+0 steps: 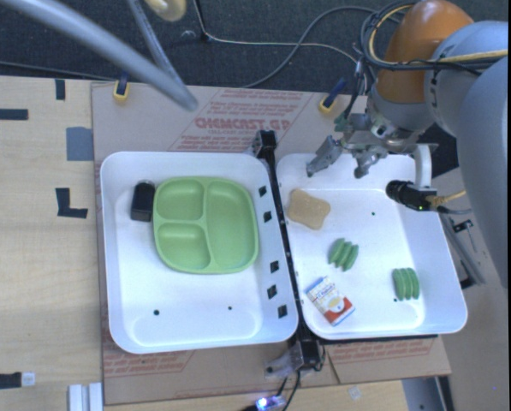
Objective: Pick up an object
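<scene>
The pincer (344, 163), fingers apart and holding nothing, hangs just beyond the tan bread slice (308, 209), probably light, soft and best pinched across its edges.

Red "CHEMCAST GP" lettering on cardboard sheet (238, 118).
</scene>
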Action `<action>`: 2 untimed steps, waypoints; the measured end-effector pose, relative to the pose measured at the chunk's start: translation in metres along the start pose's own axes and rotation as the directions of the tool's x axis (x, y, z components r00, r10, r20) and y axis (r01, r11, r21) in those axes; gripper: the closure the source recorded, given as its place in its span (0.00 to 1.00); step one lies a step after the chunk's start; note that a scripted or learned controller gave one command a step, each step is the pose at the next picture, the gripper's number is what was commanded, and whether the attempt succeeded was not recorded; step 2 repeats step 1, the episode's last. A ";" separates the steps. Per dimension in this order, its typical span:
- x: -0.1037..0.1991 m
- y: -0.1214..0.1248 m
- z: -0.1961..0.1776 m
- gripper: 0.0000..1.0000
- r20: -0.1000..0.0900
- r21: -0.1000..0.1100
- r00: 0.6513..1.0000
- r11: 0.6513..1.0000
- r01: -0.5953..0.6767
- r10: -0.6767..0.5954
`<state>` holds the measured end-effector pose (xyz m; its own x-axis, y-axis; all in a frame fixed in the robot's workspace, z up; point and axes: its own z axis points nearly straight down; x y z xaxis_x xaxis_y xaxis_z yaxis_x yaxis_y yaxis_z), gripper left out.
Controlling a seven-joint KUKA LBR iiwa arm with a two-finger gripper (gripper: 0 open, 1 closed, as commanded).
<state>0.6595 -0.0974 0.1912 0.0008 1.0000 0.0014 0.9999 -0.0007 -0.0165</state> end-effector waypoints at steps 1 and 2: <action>0.000 0.003 -0.010 0.00 0.001 -0.015 1.000 1.000 0.003 -0.003; 0.000 0.003 -0.010 0.00 0.001 -0.015 1.000 1.000 0.003 -0.003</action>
